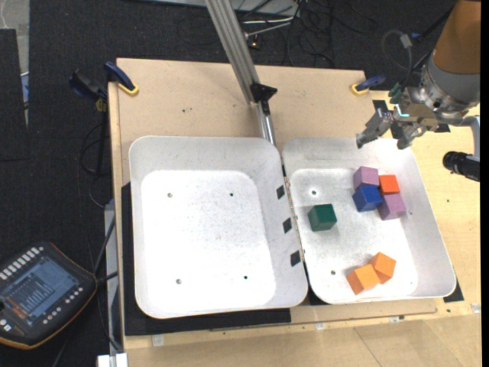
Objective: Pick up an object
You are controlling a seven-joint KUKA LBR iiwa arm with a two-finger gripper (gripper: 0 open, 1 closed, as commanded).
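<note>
Gripper seen above far edge of right bin, fingers spread, nothing between them. Blocks lie in right bin: cluster of two purple blocks, blue block and small orange block touching one another just below gripper; green block alone near bin's left side; two orange blocks touching at near end. Blocks judged light, stiff, smooth — best taken across flat opposite faces. Green block judged easiest, well apart from others. Upper arm cut off at right edge; fingertip detail hard to make out. Left bin not involved.

The arm is cut off by the right and top edges; the pendant by the left edge.
</note>
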